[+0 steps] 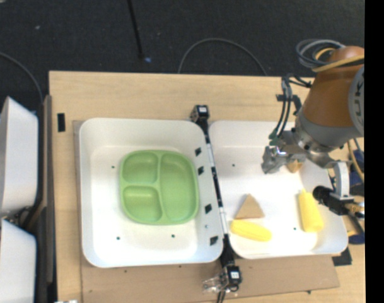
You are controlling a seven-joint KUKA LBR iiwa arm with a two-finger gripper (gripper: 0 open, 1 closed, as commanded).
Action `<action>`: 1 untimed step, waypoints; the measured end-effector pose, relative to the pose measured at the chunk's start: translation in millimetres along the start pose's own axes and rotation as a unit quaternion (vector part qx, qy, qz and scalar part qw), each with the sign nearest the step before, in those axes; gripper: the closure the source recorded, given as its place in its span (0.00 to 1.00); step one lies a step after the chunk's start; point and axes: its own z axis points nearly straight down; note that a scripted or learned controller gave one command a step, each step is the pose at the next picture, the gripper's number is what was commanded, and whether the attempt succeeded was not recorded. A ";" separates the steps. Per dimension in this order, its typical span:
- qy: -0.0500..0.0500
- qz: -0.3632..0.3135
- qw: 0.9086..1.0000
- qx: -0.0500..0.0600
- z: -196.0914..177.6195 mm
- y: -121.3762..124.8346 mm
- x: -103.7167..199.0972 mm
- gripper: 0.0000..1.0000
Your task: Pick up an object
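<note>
The right bin (242,145) holds a tan wedge (249,208) near its front left, a yellow banana-like piece (251,231) just in front of the wedge, and a yellow corn-like piece (309,211) at the front right. My gripper (279,158) hangs over the right bin's back half, behind and to the right of the wedge. A small tan thing shows beside the gripper's metal end; whether it is gripped I cannot tell. The arm's orange band (333,87) rises above it.
The left bin (97,137) bears a green divided plate (159,187). A black divider with clips (210,182) runs between the bins. Cables loop behind the bench and at the right edge. White boxes stand at the far left.
</note>
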 end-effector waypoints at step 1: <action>0.001 -0.001 1.000 0.000 -12.8 -6.4 49.7 1.00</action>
